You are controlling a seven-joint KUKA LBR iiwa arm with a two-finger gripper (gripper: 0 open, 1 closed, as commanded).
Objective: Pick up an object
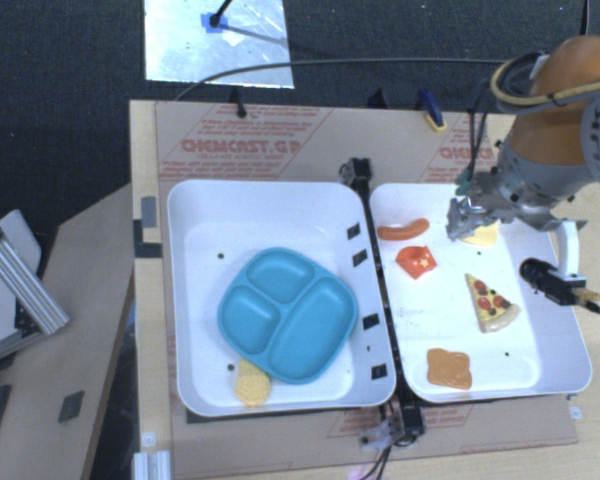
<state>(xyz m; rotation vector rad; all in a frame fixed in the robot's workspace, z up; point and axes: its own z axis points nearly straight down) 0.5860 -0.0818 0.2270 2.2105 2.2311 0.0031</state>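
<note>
My gripper (467,223) hangs low over the far part of the right bin (560,368), right above a pale yellow piece (482,234) that peeks out beneath it. To its left lie an orange sausage (404,230) and a red pepper piece (416,261). Toward the front of that bin are a pizza slice (492,303) and a brown toast-like piece (448,368). The arm comes in from the upper right.
In the left bin (195,298) lie a blue divided plate (287,313) and a yellow corn-like piece (251,382) at its front edge. A black clip strip (365,258) runs between the bins. A silver sheet (217,28) lies beyond the bench.
</note>
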